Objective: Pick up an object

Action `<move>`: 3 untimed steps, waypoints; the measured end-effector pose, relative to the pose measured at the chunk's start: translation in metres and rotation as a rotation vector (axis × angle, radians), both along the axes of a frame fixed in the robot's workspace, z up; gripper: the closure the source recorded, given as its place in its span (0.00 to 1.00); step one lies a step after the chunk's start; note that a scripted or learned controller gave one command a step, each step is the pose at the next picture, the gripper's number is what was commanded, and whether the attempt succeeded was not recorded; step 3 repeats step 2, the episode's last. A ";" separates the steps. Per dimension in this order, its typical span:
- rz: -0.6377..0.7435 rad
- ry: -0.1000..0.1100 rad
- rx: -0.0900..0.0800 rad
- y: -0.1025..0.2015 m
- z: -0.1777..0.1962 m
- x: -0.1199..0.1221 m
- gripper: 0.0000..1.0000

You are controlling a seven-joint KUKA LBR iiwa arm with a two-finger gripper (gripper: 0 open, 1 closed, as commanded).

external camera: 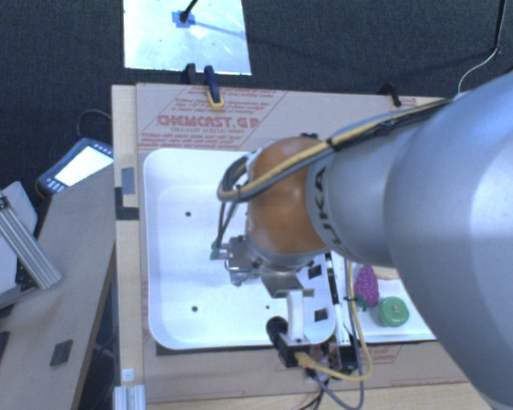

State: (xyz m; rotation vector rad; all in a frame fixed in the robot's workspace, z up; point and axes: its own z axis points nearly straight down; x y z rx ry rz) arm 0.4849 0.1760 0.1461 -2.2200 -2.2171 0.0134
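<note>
- A bench covered by a brown sheet with red printed lettering (207, 120) stands against dark, carpet-like ground. A shiny square metal plate (186, 24) lies beyond the sheet's far edge.
- A shallow white plastic bin (167, 229) sits on the sheet's left part, with a few small dark dots on its floor.
- The grey arm with its orange band (278, 199) comes in from the right and hangs over this bin's right side, covering the seam between the two bins.
- Below the band, the metal gripper (236, 261) hangs over the white bin's floor, towards its near right corner. From this angle I cannot tell whether it is spread or pressed together, nor what it touches.
- A strip of the second white bin (415, 330) shows past the arm.
- In it, a purple knobbly object (366, 285) lies by the left edge. A green round cap-like piece (394, 312) lies just beside it, closer to the near rim.
- Both lie apart from the gripper, across the wrist from it.
- Off the bench's left edge rests a dark tablet with a lit screen (77, 167).
</note>
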 end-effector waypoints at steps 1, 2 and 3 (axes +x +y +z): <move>0.003 -0.010 0.004 0.020 -0.065 0.019 1.00; 0.002 -0.010 0.005 0.020 -0.051 0.019 1.00; 0.002 -0.010 0.005 0.020 -0.051 0.019 1.00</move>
